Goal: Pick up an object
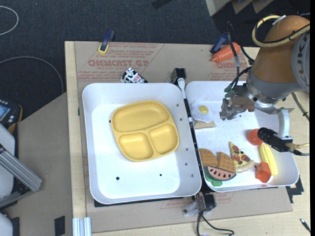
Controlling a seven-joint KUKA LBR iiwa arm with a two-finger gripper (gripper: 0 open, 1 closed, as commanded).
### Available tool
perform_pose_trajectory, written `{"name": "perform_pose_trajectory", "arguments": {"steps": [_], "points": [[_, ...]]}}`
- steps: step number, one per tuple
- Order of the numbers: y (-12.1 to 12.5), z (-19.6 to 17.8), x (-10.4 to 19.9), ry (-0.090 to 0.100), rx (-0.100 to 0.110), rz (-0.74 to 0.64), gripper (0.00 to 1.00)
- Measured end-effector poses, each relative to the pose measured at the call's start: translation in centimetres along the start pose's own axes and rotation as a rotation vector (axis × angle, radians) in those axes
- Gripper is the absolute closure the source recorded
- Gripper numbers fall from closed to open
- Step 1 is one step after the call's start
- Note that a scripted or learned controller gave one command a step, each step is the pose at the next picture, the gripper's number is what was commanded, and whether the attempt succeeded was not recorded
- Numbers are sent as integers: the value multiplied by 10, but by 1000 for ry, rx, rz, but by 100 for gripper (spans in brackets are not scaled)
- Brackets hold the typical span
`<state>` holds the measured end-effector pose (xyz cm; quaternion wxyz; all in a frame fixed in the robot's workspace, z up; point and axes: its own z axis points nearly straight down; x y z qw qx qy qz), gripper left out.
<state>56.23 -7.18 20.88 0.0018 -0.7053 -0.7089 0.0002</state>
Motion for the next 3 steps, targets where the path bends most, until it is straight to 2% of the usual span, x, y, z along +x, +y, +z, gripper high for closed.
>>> {"name": "perform_pose_trajectory", "arguments": {"steps": [1, 2, 3], "points": [[-10, -17, 52, 0, -1, 0, 100], [-12, -17, 104, 0, -2, -1, 100], [-23, -23, 140, 0, 0, 0, 100]]}}
